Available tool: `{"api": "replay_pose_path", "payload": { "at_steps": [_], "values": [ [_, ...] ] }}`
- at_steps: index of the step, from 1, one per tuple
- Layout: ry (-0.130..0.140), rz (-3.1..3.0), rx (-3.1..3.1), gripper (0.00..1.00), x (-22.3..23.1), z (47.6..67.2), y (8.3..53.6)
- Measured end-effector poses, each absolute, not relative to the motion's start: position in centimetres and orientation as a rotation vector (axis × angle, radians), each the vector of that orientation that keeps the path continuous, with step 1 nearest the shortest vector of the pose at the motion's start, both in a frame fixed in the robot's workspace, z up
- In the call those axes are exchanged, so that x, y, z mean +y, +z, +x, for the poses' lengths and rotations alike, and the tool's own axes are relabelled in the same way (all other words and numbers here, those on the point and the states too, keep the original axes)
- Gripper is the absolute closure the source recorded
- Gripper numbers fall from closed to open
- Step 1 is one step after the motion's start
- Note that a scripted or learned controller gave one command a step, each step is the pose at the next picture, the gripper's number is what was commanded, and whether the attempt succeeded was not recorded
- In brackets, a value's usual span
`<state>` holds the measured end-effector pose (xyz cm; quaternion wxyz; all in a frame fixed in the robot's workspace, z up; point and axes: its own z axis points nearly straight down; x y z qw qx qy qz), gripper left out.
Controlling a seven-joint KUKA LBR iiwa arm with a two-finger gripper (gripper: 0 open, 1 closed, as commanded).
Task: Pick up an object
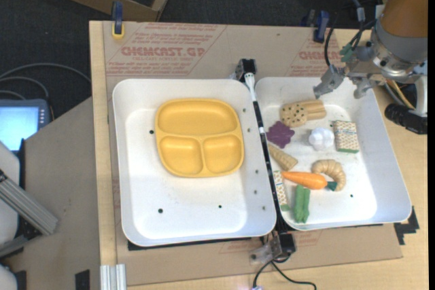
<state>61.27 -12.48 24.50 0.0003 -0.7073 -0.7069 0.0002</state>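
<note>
Gripper [344, 83] over the far edge of the right bin [387, 166], fingers spread wide and nothing between them. Right bin contents: biscuit-like block with dark dots [302, 113], purple piece [279, 134], white ball [321, 139], speckled block [346, 136], croissant [331, 171], carrot [306, 179], green piece [301, 204]. Left bin [136, 159] holds a yellow divided plate [199, 136].

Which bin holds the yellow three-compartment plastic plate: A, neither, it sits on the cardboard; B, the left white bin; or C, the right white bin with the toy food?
B: the yellow three-compartment plastic plate lies flat inside the left white bin, apart from the toy food in the right bin.
</note>
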Motion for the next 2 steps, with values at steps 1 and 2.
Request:
{"api": "replay_pose_path", "payload": {
  "at_steps": [1, 2],
  "values": [
    [0.013, -2.213, -2.212, 0.0, -12.1, 59.2, 9.8],
    [0.001, -2.221, -2.22, 0.0, -11.9, 63.5, 8.3]
  ]
}}
